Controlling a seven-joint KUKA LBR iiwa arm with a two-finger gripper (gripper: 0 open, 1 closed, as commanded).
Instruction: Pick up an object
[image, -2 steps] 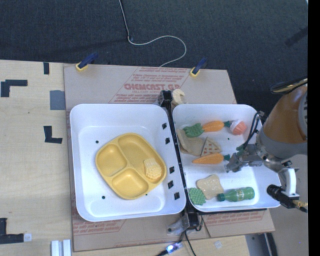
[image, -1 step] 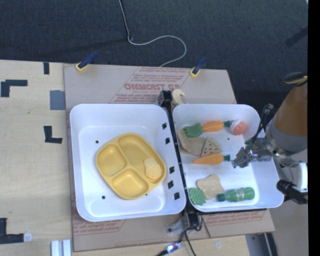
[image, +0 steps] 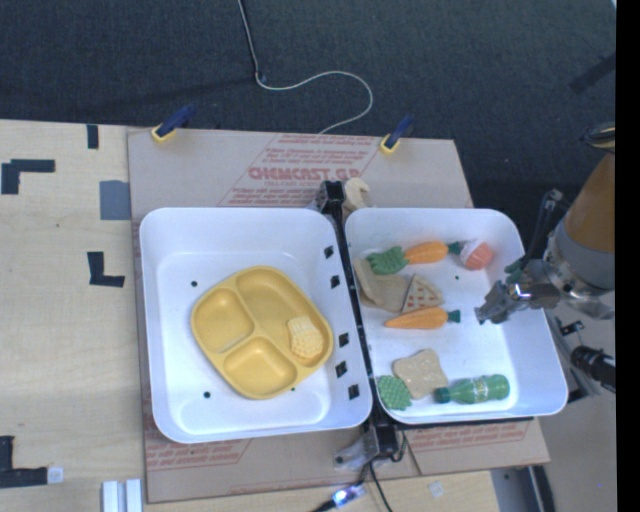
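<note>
Carrot (image: 418, 319) lies flat mid right bin (image: 535, 395), apart from pincer (image: 497, 305). Pincer hovers low just right of carrot's green tip, gripping nothing; finger spread not discernible. Yellow tray (image: 240, 330) sits in left bin (image: 165, 300).

I see the jaws (image: 497, 308) over the right bin (image: 530, 350) (near its right wall), beside a carrot (image: 418, 319).

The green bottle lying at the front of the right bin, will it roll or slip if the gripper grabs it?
The green bottle lies on its side and looks round, so a nudge would probably roll it toward the bin wall. It looks like smooth plastic, likely light and a bit slippery. The bread slice beside it may block rolling that way.
</note>
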